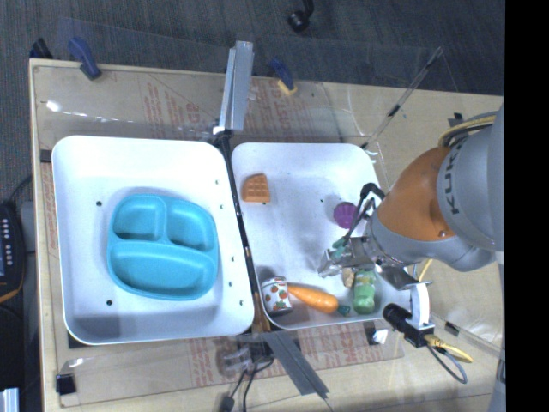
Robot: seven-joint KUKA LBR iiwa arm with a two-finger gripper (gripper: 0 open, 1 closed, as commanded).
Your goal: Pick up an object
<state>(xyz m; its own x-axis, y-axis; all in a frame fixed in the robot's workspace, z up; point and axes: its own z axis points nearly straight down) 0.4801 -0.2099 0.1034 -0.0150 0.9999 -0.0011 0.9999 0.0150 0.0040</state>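
Observation:
My gripper (341, 262) hangs low over the front right part of the right bin (292, 161), reaching in from the right. Just under and beside it lie a green block (365, 294) and a small tan piece (348, 276). An orange carrot (313, 298) lies to its front left, next to a small patterned cup (274, 294). A purple object (345, 214) sits just behind the gripper, and a brown waffle-like piece (256, 188) rests near the bin's back left. The fingertips blend into the clutter beneath them.
The left bin (77, 170) holds a blue divided tray (163, 245). A metal divider bar (235, 88) runs back from between the bins. The arm's grey and orange wrist (429, 209) overhangs the right bin's right edge. Blue clamps sit at the bench's back edge.

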